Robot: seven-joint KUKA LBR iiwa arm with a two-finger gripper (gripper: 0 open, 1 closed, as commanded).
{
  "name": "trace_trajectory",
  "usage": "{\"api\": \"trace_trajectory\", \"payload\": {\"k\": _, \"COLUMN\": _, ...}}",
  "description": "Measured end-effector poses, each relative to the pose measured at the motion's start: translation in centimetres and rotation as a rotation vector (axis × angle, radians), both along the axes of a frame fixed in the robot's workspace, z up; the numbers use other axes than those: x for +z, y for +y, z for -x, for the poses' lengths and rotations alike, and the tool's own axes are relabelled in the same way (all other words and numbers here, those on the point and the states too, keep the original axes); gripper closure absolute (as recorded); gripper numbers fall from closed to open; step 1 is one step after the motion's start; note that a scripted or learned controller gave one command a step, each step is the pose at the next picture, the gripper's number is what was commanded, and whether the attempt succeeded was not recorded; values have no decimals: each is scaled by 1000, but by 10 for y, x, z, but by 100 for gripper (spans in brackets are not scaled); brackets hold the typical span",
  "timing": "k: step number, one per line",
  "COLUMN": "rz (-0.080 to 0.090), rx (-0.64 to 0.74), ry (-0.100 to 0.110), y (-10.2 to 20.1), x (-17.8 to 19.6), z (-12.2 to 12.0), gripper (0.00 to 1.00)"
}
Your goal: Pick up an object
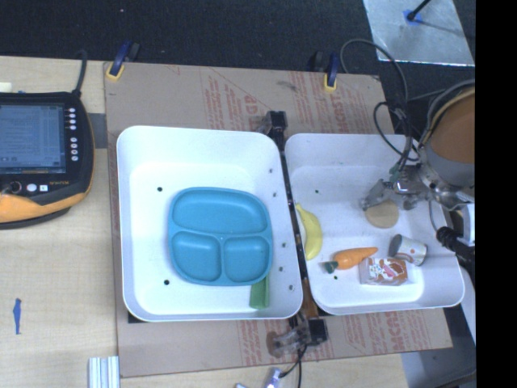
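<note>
From my remote seat, the biggest thing is the counter (48, 297), pale wood with a brown cardboard sheet (202, 95) clamped under two white bins. The left bin (137, 160) carries a blue divided plate (220, 234) and a small green piece (259, 296) at its near wall. The right bin (339, 156) holds the pickable items. The arm (454, 136) comes in from the right, cables looping above it.

The tool (391, 194) hangs low over the right bin with its fingers spread, directly above or perhaps touching a tan round disc (383, 215); I cannot tell if there is contact. Nothing sits between the fingers, so I judge the pick as not yet done: closing and lifting remain.

Other candidates lie nearer me: a yellow banana (310, 231) against the divider, an orange carrot (355, 258), a red-and-white packet (384, 272) and a small cup (412, 251) on its side.

Off to the left rests a teach pendant (40, 156). Beyond the counter, the floor (242, 14) is dark carpet.
</note>
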State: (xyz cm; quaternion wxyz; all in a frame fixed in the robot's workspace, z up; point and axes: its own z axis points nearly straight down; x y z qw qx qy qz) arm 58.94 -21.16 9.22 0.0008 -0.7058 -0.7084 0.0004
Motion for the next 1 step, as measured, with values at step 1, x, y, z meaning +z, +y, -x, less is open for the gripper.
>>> {"api": "trace_trajectory", "payload": {"k": 1, "rz": 1, "rx": 2, "ry": 3, "y": -1, "x": -1, "z": 97, "gripper": 0}}
